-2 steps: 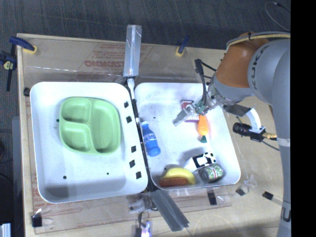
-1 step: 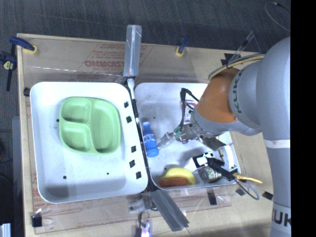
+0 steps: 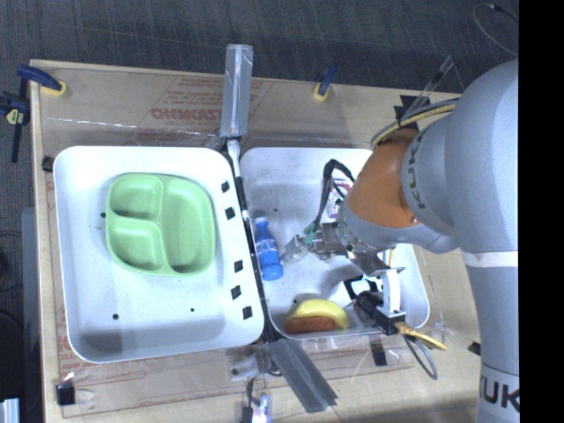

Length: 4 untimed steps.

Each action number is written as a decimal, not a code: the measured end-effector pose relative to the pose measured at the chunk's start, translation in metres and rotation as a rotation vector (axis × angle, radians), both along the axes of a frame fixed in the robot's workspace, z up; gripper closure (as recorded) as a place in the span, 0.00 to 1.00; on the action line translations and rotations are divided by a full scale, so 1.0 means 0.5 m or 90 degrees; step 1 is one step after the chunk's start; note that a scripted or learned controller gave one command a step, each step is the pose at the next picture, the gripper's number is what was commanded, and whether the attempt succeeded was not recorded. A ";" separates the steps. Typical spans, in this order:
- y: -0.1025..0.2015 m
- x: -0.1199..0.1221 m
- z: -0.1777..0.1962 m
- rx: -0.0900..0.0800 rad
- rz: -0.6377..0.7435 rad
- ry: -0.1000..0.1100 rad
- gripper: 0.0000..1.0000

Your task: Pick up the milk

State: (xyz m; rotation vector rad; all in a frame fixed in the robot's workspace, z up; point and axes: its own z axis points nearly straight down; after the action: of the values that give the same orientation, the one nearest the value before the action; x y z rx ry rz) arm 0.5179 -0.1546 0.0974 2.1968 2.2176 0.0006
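Observation:
My gripper (image 3: 304, 241) hangs low in the right bin (image 3: 291, 159), pointing left from under the orange wrist band (image 3: 379, 192). It is just right of a small blue bottle (image 3: 266, 252) that lies along the bin's left wall. The arm's bulk covers the middle and right of this bin, and whatever lies under it is hidden. A small pink and white patch (image 3: 335, 208) peeks out beside the wrist; I cannot tell what it is.
A yellow and red fruit-like piece (image 3: 317, 315) rests at the right bin's front edge. Black wrist hardware (image 3: 374, 302) with a yellow cable sits beside it. A green divided plate (image 3: 161, 223) lies in the left bin (image 3: 132, 337).

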 end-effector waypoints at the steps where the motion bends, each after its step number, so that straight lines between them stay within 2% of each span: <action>1: -0.113 -0.009 -0.011 0.009 0.051 0.010 0.00; 2: -0.111 -0.008 0.008 0.009 0.054 0.011 1.00; 3: -0.111 -0.008 0.008 0.009 0.054 0.011 0.00; 4: -0.110 -0.064 0.015 0.009 0.056 0.010 0.00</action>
State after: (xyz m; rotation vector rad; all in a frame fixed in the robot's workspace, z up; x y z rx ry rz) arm 0.4859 -0.2097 0.1049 2.1115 2.3270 0.0001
